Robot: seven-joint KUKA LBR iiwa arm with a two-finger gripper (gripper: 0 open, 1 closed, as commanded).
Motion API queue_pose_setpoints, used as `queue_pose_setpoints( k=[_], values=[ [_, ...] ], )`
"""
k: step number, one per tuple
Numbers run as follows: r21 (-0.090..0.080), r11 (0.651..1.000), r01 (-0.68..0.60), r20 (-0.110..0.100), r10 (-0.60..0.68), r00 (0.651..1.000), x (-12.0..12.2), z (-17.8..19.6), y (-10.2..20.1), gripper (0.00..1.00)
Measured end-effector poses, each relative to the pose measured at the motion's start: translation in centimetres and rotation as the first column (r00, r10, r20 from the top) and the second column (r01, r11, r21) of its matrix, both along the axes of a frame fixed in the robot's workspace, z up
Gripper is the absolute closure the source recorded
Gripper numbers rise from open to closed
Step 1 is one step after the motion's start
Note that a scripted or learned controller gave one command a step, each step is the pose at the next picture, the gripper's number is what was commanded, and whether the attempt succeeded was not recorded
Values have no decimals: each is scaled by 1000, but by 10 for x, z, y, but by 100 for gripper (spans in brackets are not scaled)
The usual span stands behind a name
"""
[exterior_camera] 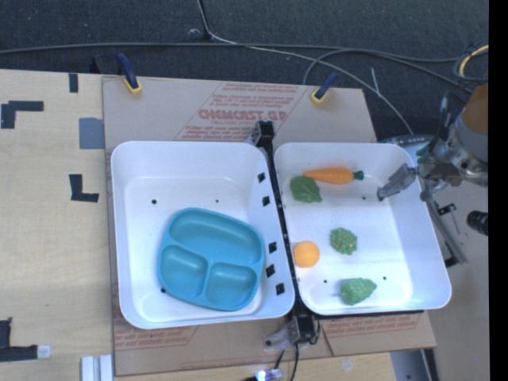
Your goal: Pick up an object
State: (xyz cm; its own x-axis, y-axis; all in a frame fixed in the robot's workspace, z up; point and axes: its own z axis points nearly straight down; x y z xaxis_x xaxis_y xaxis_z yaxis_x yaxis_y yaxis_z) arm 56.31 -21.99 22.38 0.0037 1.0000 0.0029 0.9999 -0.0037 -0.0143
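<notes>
1. The gripper (pixel 394 185) hangs over the upper right rim of the right bin (pixel 429 236), the arm (pixel 468 145) reaching in from the right; whether its fingers are released or clenched cannot be told, and nothing shows between them.
2. Five candidates lie in that bin: a carrot (pixel 329 176) and a green leafy piece (pixel 305 189) near the top, a small broccoli (pixel 343 240) at centre, an orange ball (pixel 306 254) by the divider, and a larger green piece (pixel 357 290) near the bottom.
3. The left bin (pixel 131 213) holds only a blue tray (pixel 211 258).
4. The carrot lies nearest the gripper; a good grasp would likely straddle its narrow width, across the long axis.
5. Its tip sits just beside the leafy piece, so closing nearer the stem end should avoid snagging both.
6. The ball, touching the divider wall, looks the hardest pick: it may roll.
</notes>
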Motion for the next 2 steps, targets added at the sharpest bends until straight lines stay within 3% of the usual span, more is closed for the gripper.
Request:
queue_pose_setpoints(
  k=[1, 2],
  values=[
    [-4, 1000, -4, 13, 5, 1000, 3, 8, 1, 0],
    [-3, 1000, -5, 9, 5, 1000, -4, -50, 9, 0]
  ],
)
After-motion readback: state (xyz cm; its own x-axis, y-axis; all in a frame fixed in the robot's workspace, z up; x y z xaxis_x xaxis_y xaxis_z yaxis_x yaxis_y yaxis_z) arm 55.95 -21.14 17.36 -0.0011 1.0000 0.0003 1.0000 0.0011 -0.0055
